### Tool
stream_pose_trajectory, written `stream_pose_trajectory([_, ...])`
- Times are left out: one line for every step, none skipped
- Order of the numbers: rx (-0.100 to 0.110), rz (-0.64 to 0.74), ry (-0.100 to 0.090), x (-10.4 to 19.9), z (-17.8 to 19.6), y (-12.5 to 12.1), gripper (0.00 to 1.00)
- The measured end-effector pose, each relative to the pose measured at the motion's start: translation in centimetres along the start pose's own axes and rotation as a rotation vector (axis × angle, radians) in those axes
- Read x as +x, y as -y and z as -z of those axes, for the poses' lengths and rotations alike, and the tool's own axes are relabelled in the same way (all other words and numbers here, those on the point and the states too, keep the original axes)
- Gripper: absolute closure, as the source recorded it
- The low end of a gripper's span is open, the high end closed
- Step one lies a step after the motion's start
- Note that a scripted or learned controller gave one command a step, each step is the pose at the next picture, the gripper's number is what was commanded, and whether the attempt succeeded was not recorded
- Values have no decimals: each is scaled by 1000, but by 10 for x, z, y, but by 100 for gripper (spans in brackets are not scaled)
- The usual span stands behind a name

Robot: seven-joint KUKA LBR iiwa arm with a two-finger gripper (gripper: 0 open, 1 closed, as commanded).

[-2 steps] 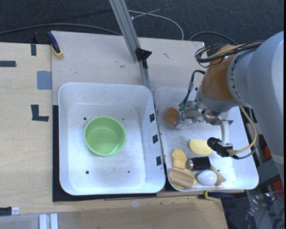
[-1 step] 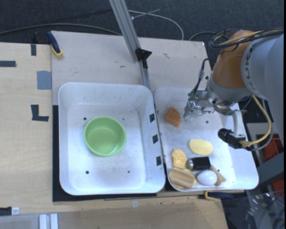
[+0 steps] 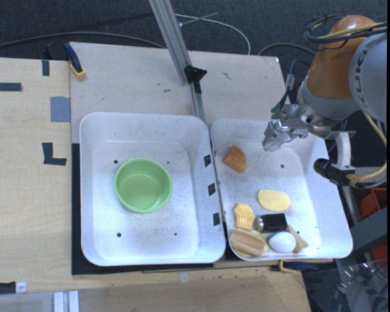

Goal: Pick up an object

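Observation:
The right bin (image 3: 325, 203) holds an orange-brown wedge (image 3: 234, 159) near its upper left. Lower down lie a pale yellow oval piece (image 3: 273, 200), a small yellow ridged item (image 3: 244, 216), a black block (image 3: 272, 223), a white egg-shaped thing (image 3: 282, 242) and a tan bread-like roll (image 3: 248, 242). My gripper (image 3: 273, 138) hangs over the upper part of this bin, right of the wedge and apart from it. Nothing shows between its fingers. A green bowl (image 3: 143, 185) sits in the left bin (image 3: 97, 135).
A slanted metal pole (image 3: 172, 31) with a black clamp (image 3: 195, 75) crosses the bench above the bins. Cables (image 3: 208, 25) run along the dark floor behind. A blue and yellow clip (image 3: 75, 59) rests at the bench's upper left corner.

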State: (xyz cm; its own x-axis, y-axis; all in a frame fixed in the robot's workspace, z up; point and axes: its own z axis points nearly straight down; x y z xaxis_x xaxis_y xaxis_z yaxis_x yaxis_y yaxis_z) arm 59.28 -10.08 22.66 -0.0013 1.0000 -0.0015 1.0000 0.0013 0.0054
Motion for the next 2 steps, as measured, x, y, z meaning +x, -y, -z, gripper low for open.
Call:
stream_pose_trajectory([1,1,-1,0,49,-1,100])
stream_pose_trajectory([8,4,-3,50,40,4,100])
